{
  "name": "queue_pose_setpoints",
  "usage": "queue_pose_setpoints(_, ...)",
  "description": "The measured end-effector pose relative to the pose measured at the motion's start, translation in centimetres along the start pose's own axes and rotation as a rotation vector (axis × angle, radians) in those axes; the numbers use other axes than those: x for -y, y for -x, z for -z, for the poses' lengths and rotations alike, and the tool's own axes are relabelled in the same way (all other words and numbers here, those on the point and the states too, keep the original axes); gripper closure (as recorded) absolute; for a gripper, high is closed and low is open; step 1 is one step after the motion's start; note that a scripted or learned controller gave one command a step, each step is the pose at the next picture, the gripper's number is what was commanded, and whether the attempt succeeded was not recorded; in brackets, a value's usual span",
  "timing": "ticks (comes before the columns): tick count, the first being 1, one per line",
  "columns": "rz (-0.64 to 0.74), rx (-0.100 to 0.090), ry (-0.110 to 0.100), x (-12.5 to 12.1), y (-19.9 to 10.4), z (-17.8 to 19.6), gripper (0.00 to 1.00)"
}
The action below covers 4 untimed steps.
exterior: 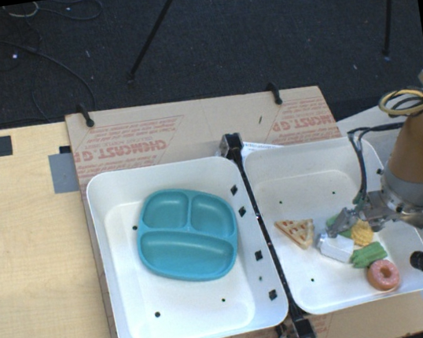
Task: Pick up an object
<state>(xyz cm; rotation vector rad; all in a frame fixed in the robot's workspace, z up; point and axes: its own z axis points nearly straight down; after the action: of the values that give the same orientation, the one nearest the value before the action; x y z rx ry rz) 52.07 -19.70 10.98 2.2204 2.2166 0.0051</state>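
Note:
The right bin (306, 165) holds a cluster of toy food. A tan waffle-patterned wedge (296, 231) lies near its middle. To its right are a white-grey piece (334, 249), a yellow piece (363, 234), a green piece (368, 255) and a pink donut (384, 275). My gripper (346, 222) reaches in from the right and sits low over this cluster, just above the yellow and white pieces. Its tip blends with the objects under it, so I cannot make out anything held.
The left bin (128, 297) carries a teal divided plate (187, 233). A black divider (260, 236) with clips runs between the bins. The arm's grey body and orange band (420, 151) stand over the right bin's right rim. Cardboard (190, 132) lies behind both bins.

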Motion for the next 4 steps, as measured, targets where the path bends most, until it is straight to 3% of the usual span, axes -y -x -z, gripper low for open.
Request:
queue_pose_setpoints(1, -0.002, 0.002, 0.005, -0.1, 0.1, 1.3, 1.00)
queue_pose_setpoints(4, 0.004, 0.000, -0.002, -1.1, -0.6, 17.5, 1.00)
